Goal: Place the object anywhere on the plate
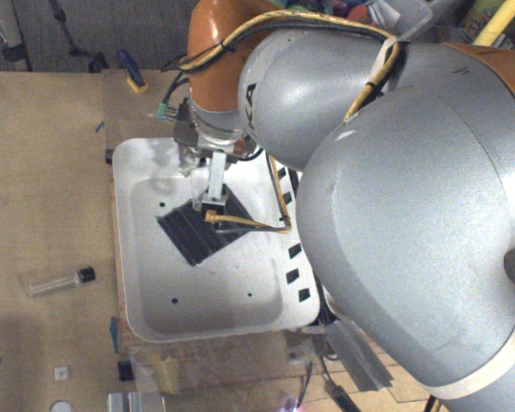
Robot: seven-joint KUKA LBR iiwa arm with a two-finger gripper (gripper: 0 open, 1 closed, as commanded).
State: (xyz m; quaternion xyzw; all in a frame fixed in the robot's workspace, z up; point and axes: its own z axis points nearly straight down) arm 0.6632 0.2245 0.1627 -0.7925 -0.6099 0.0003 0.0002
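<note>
Plate (193, 232), the dark ridged one, lies flat in the white bin (146, 316). Gripper (211, 197) hovers right over its top edge; can't tell what it's pinching, so placing looks unfinished.

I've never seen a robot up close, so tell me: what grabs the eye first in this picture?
The huge grey arm swallows the right half of the view, with an orange band near the top. Its gripper reaches down into a white bin, over a dark ridged plate. Left of the bin, a small clear vial lies on the brown bench.
</note>
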